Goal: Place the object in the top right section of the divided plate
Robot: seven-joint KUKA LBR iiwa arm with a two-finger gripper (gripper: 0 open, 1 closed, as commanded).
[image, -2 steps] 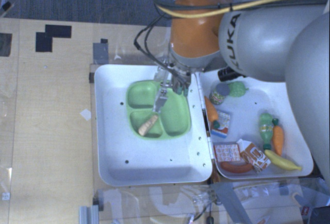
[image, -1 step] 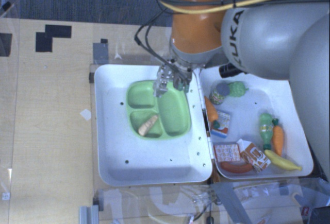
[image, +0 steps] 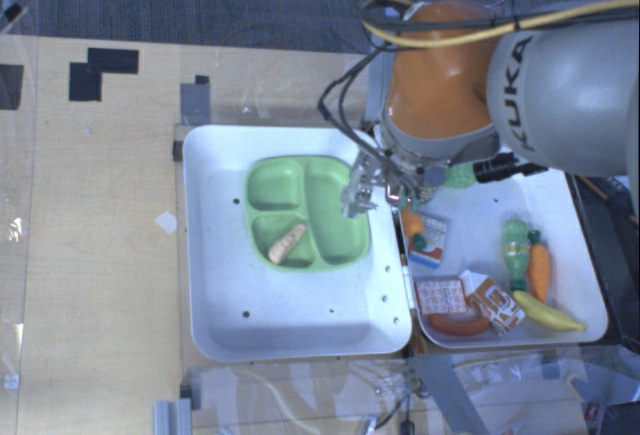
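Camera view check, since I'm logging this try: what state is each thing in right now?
Green divided plate: flat in the left white bin.
Tan bread-like piece: lying in the plate's lower left section.
Gripper: over the plate's right section, nothing seen between its fingers.
Yellow banana: lying in the right white bin.
Orange carrot: lying in the right bin.

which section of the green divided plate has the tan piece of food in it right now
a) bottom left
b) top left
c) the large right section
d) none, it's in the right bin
a: the tan food piece lies in the bottom left compartment of the green divided plate in the left bin, while the hand sits over the plate's upper right part.
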